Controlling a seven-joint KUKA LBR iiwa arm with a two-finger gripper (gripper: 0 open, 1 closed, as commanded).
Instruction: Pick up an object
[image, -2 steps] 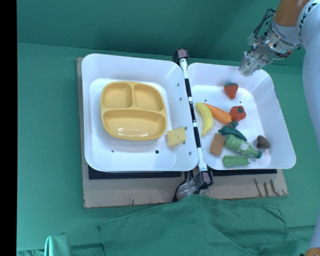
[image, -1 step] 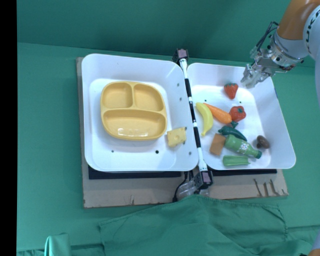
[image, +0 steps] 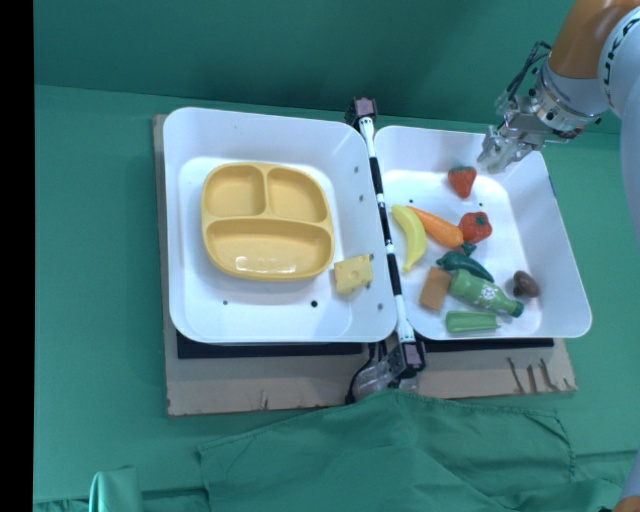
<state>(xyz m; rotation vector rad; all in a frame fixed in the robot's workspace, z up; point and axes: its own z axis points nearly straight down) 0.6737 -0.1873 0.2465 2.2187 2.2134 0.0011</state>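
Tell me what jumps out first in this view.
The yellow divided plate fills much of the left bin, with a cheese wedge beside its lower right corner. The right bin holds a heap of toy food, among it a banana. The gripper hangs over that bin's far edge.

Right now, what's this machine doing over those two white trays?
A robot arm reaches in from the right, its gripper hovering over the far corner of the right bin, near a toy strawberry. That bin also holds a banana, carrot and green bottle. The left bin has a yellow plate and cheese. Nothing is picked up yet.
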